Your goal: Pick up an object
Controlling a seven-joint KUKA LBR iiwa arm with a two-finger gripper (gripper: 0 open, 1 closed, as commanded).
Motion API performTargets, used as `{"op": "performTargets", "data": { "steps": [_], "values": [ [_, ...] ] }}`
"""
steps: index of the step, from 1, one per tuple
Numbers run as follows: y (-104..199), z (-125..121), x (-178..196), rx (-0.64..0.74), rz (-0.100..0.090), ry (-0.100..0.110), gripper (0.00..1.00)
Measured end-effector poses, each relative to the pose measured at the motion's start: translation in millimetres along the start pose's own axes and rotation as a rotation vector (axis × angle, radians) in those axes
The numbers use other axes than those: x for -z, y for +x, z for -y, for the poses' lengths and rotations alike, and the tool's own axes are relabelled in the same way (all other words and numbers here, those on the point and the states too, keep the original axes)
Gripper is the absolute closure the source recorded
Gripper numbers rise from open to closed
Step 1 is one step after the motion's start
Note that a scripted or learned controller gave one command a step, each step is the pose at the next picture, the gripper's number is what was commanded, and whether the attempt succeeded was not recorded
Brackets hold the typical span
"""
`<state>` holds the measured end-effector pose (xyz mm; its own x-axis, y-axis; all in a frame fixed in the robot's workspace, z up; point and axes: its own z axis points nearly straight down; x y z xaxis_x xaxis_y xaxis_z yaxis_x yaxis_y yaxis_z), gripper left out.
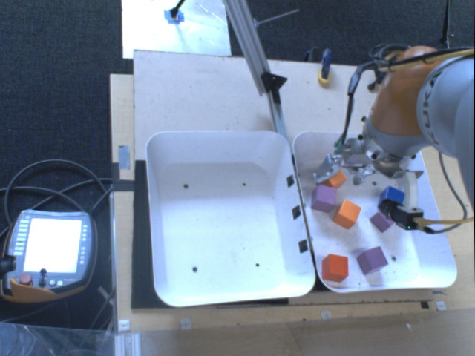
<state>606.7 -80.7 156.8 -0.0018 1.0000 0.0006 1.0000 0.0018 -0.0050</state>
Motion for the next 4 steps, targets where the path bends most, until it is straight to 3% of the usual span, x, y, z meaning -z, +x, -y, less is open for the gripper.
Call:
{"op": "performTargets", "data": {
  "steps": [2, 3, 4],
  "values": [
    [-3.1, -4.4, -67.5, 0.001, 0.001, -0.004, 0.0],
    [-3.2, -5.6, -55.1, 0.002, 0.0, -0.008, 1.0],
    [-11.9, -7.5, 6.3, 0.0, 0.002, -0.013, 1.0]
  ]
}}
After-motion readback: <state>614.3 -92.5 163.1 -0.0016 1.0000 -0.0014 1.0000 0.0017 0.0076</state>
